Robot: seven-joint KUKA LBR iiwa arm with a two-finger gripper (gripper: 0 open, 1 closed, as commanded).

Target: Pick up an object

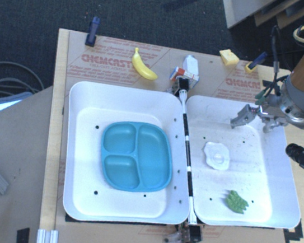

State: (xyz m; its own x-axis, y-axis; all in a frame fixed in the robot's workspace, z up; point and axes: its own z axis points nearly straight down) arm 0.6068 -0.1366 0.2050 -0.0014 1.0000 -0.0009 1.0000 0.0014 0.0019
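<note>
Here the tool (254,117) is hanging over the far end of the right bin (284,183), near its back rim; whether it is spread or pinched I cannot tell. A white egg-shaped toy (216,155) and a green toy (236,202) are lying apart on the floor of that bin, with open room around each.

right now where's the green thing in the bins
In the camera view, the green object lies in the right bin, near its front edge, below and slightly right of the white fried egg toy.
</note>
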